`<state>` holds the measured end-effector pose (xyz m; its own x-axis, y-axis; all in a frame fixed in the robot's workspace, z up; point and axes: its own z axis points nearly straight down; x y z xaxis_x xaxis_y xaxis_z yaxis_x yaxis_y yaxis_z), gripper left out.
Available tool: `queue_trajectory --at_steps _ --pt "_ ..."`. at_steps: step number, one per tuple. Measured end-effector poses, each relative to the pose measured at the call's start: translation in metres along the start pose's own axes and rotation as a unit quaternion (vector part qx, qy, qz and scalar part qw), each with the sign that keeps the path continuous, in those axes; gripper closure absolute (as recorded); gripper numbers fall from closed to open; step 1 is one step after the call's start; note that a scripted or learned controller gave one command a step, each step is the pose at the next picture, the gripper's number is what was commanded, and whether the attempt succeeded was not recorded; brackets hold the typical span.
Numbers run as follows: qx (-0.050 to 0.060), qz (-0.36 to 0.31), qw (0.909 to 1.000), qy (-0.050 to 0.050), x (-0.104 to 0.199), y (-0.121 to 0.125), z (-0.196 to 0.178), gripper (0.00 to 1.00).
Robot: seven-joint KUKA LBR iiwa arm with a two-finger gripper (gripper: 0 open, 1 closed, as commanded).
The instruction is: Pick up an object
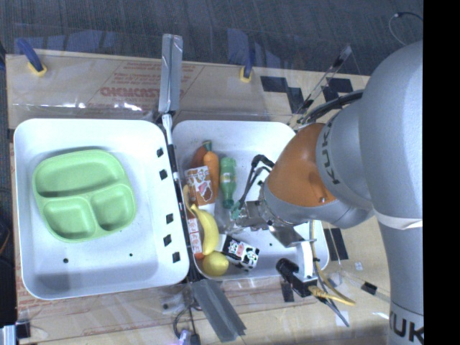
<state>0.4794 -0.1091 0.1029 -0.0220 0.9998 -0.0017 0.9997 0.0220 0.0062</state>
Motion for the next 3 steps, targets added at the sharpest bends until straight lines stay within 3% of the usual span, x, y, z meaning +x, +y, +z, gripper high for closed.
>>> queue_trajectory --at_steps 1,2,3 --pt "0.0 0.0 1.0 -0.001 -0.0005 0.0002 -0.0002 0.0" --pt "0.0 -0.002 1.0 0.0 0.0001 0.0007 -0.0094 1.0" --pt "-0.001 -0.001 1.0 -0.002 -0.0014 0.0009 -0.0101 0.0"
